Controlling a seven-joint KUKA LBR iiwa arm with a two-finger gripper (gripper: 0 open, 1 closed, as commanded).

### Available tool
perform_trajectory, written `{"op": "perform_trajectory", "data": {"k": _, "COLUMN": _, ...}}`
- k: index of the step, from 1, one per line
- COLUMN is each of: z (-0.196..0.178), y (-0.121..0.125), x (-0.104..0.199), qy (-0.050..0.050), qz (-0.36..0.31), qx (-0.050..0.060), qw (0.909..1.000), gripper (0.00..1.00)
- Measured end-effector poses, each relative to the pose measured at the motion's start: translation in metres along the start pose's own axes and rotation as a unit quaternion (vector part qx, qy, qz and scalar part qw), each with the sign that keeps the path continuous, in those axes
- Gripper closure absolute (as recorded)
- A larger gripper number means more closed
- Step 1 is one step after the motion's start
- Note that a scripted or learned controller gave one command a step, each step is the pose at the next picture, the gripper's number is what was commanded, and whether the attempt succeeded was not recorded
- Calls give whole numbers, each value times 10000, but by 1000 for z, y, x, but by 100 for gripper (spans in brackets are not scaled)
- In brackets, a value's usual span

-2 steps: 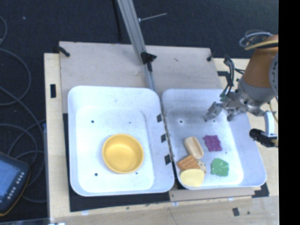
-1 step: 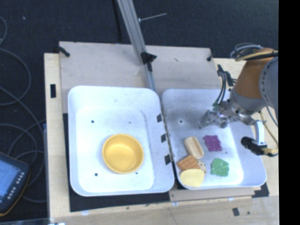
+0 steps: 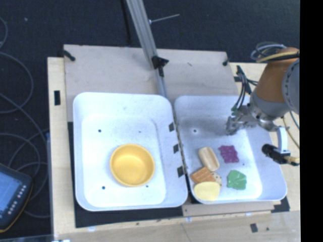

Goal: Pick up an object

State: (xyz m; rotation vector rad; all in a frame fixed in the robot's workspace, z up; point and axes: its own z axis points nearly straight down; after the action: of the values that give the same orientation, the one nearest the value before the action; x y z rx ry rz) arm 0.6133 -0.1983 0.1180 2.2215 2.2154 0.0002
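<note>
Right bin (image 3: 202, 110): five small objects clustered in its near half. A tan bread-like piece (image 3: 208, 158) lies tilted near the centre. A purple piece (image 3: 229, 154) sits just beside it, on the arm's side. A green piece (image 3: 236, 180) lies nearer the front edge, below the purple one. An orange-brown piece (image 3: 203, 175) touches the lower end of the tan piece. A pale yellow piece (image 3: 207, 190) sits against the front wall, touching the orange-brown one. None of these is lifted; all rest on the bin floor.

Gripper (image 3: 233, 125): over the far half of the right bin, above bare floor, well apart from the cluster. The closest object is the purple piece, which is not in contact. Nothing is seen between the fingers. Finger spacing is too small and blurred to read, so the jaw state is undetermined. The arm (image 3: 275, 87) enters from the right, orange band above the wrist.

Left bin (image 3: 91, 110): one yellow bowl (image 3: 132, 165), upright, in the near half.

Bench (image 3: 126, 64): both bins side by side, touching along the middle. A metal pole (image 3: 144, 29) rises from behind them.
</note>
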Motion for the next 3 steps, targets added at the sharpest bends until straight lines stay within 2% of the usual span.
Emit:
{"op": "perform_trajectory", "data": {"k": 2, "z": -120, "y": 3, "x": -6, "qy": 2, "qz": -28, "qx": -26, "qw": 10000, "gripper": 100}}
{"op": "perform_trajectory", "data": {"k": 3, "z": -115, "y": 3, "x": -8, "qy": 0, "qz": -30, "qx": 3, "qw": 10000, "gripper": 100}}
